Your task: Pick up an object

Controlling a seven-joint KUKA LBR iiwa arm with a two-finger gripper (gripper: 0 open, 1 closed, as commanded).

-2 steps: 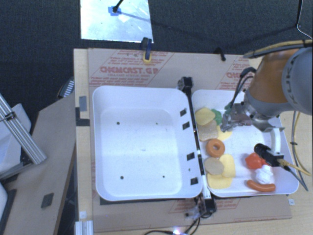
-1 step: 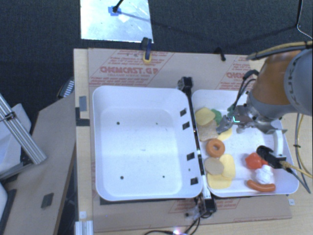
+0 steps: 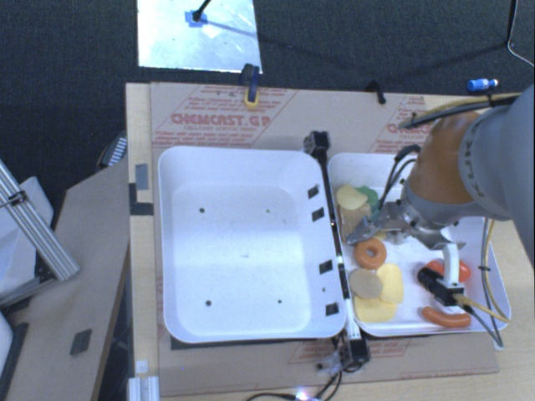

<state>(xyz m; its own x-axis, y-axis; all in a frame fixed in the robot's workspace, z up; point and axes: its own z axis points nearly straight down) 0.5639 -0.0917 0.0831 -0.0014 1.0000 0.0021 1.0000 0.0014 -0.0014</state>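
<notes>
The right white bin [image 3: 495, 284] holds several small objects. An orange ring [image 3: 370, 253] lies near its left wall, with a tan disc [image 3: 364, 284] and yellow pieces [image 3: 386, 297] below it. A yellow-green piece [image 3: 351, 197] and a beige piece [image 3: 354, 215] lie further back. A red item [image 3: 436, 268] and an orange sausage shape [image 3: 445, 317] sit at the front right. My gripper [image 3: 368, 229] hangs low in this bin, just above the orange ring and beside the beige piece. The wrist hides what is between its tips.
The left white bin [image 3: 180, 174] adjoins the right one along a black-clipped divider [image 3: 328, 224]. Both rest on a cardboard sheet [image 3: 217, 115]. Black cables [image 3: 476, 307] trail over the right bin's front corner. A yellow clamp [image 3: 251, 98] stands behind the bins.
</notes>
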